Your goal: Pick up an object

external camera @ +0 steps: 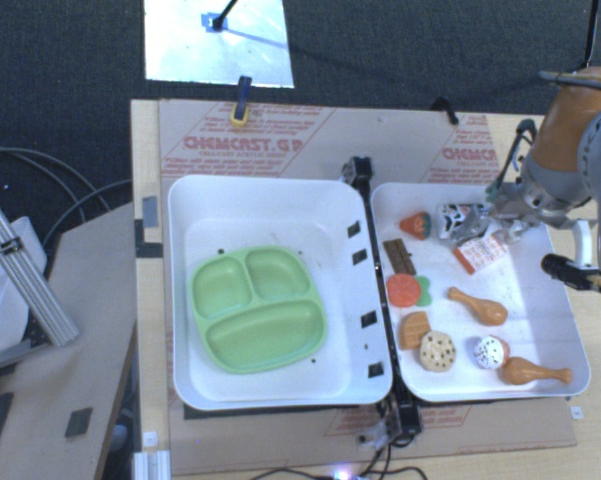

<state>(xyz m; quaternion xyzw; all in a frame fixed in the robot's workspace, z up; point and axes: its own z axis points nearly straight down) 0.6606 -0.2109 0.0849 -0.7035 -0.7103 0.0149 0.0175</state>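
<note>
My gripper point(488, 226) hangs low over the back of the right bin point(565, 313), reaching in from the right. It is just above a red and white packet point(480, 254) and beside a black and white can point(457, 218). Nearby in that bin lie an orange-red strawberry point(415, 225), a brown chocolate bar point(400, 257), a red tomato slice point(406, 290), a drumstick point(478, 306), a cracker point(414, 328), a cookie point(437, 350), a white spotted ball point(489, 351) and a second drumstick point(532, 372).
The left bin point(210, 203) holds a green divided plate point(258, 309). A black divider with clips point(372, 268) runs between the bins. The grey arm with its orange band point(577, 113) fills the upper right. Cables point(570, 270) hang at the right bin's edge.
</note>
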